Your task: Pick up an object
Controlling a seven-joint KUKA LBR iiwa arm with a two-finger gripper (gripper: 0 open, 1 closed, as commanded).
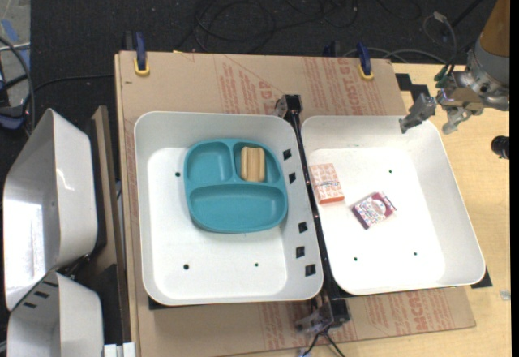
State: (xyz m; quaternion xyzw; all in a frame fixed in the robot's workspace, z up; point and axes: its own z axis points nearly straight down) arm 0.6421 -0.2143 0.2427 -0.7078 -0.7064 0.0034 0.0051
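In the right bin (454,209) lie a small red-and-white carton (326,182) near its left wall and a purple-and-white packet (374,208) toward the middle. A teal divided tray (219,205) sits in the left bin (162,217), with a tan block (253,164) in its upper right compartment. My gripper (433,114) hangs at the right bin's far right corner, above the rim, well away from both packets. Its two fingers stand spread apart with nothing between them.
Both bins rest on a brown cardboard sheet (243,79) held by clamps at the back edge. White containers (45,193) stand off the bench at the left. Cables lie on the dark floor behind.
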